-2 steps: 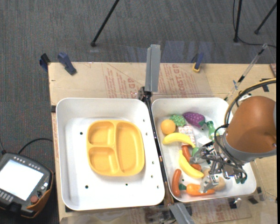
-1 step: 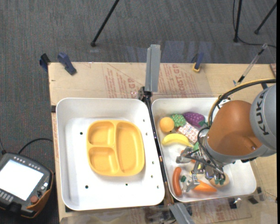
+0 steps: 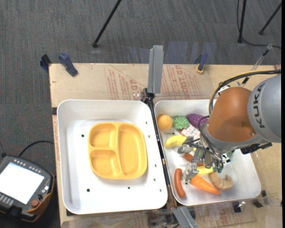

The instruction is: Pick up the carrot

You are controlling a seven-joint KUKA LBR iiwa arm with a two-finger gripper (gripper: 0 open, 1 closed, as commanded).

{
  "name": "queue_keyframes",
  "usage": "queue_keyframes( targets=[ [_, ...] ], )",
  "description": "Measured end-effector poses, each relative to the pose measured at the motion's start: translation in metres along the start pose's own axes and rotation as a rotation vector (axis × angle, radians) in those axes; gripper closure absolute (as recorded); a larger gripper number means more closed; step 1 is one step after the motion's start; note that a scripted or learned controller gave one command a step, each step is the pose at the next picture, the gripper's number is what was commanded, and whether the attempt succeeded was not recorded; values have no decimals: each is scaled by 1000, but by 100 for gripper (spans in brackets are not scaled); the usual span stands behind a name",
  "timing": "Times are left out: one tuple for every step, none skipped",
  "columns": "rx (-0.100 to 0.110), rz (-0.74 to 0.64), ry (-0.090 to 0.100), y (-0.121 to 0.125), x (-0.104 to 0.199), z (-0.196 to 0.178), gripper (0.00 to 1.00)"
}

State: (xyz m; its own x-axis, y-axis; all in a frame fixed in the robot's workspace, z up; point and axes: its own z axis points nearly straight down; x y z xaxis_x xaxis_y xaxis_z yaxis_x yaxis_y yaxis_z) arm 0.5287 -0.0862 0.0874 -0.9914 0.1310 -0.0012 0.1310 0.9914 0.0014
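The carrot [image 3: 205, 184] is orange and tapered. It lies near the front of the right bin [image 3: 249, 175], between a red sausage [image 3: 179, 183] and a tan croissant [image 3: 222, 180]. My gripper [image 3: 203, 167] hangs just above the carrot's thick end, under the arm's orange band. It looks open, with nothing held between its fingers. A small yellow piece [image 3: 205, 171] shows beneath it.
The right bin also holds an orange [image 3: 165, 122], a banana [image 3: 175, 140], a green item [image 3: 181, 122] and purple grapes [image 3: 196, 119] at the back. A yellow divided plate [image 3: 118, 150] sits in the left bin [image 3: 71, 127]. A grey post [image 3: 156, 75] stands behind the bins.
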Motion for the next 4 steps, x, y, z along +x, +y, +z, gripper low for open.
queue_keyframes(
  targets=[
    [1,17,5,-13,49,1,0],
    [-1,12,4,-11,48,-8,100],
    [4,-122,-13,-59,42,-157,100],
    [2,76,-6,-129,7,-251,100]
  ],
)
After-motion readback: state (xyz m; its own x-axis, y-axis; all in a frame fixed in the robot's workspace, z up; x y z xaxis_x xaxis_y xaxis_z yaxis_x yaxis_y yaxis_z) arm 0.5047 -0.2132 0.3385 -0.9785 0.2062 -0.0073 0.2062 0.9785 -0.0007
